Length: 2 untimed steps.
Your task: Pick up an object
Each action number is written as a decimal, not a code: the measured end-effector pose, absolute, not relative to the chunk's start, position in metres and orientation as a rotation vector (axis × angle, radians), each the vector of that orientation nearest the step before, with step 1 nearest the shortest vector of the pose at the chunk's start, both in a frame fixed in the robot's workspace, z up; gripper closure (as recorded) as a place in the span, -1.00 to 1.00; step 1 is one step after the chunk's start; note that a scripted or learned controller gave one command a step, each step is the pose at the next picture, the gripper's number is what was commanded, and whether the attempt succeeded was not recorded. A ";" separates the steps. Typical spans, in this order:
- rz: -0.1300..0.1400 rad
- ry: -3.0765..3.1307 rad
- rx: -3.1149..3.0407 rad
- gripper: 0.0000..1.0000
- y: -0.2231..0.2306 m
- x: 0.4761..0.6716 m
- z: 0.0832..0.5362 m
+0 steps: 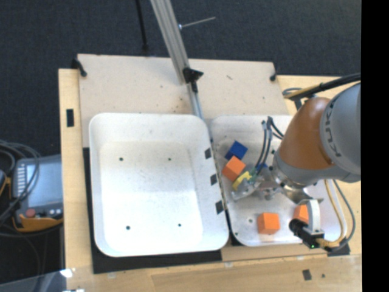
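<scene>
Blocks are the likely targets, and all of them lie in the right bin (243, 125); the left bin (152, 126), toward the left edge of the bench (70, 163), carries nothing to pick.

Going left to right across the right bin: an orange block (233, 167) sits close to the bin's left wall, with a blue block (238, 149) just behind it and a small yellow piece (242, 177) touching its near side. Nearer the front edge lies a second orange block (268, 222), well apart from the first group. A third orange piece (302, 212) shows farther right, partly hidden by the arm's fittings.

The arm (316, 145) reaches in from the right, and its hand (250, 184) is low in the bin, just beside the yellow piece and the first orange block. The step in hand looks like the approach or closing on that cluster. Whether the hand is wide, narrow or holding anything I cannot tell: the metal parts blur together against the white bin.

The next move would call for closing on one piece alone, then lifting straight up; the crowded neighbours could spoil the grip.
</scene>
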<state>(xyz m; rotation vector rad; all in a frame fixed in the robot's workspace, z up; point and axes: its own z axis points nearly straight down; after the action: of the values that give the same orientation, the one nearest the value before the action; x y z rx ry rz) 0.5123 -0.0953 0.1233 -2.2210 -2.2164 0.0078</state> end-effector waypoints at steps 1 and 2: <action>-0.005 -2.215 -2.231 1.00 -0.095 0.515 0.137; -0.008 -2.230 -2.222 1.00 -0.094 0.522 0.200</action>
<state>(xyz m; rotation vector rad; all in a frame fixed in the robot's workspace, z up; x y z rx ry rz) 0.5225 -0.0937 0.1998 -2.2221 -2.2304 -0.0080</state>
